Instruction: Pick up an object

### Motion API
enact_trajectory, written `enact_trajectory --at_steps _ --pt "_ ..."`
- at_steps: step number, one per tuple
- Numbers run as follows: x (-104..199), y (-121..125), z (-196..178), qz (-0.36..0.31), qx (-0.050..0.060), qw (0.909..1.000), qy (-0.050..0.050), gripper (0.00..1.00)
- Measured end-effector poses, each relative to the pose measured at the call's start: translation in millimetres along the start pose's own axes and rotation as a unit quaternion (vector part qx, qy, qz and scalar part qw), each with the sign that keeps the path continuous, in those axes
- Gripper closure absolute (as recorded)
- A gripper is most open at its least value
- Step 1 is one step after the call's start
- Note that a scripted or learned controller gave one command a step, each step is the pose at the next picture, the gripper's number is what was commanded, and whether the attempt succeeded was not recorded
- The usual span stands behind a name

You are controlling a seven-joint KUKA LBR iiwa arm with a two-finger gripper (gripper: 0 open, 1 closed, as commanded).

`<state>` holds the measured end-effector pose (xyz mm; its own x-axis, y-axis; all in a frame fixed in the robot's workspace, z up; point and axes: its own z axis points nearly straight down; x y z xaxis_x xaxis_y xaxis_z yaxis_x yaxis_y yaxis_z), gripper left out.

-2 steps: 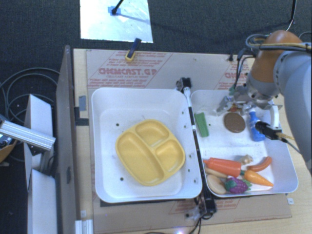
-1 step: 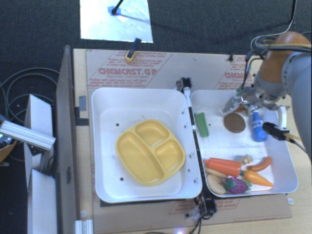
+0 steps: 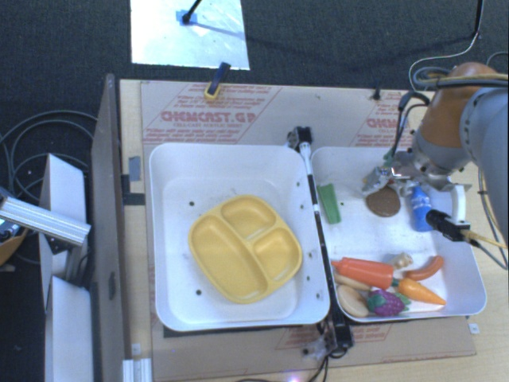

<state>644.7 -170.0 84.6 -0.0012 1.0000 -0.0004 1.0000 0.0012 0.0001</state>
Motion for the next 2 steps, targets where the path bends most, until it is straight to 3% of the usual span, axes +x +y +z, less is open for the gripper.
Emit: enact_trajectory --at_steps 1,2 --pt "-11 -9 0 0.0 -0.001 1.0 0.0 0.0" --pt "-11 -7 -12 -0.001 -0.003 1.0 -0.001 1.0"
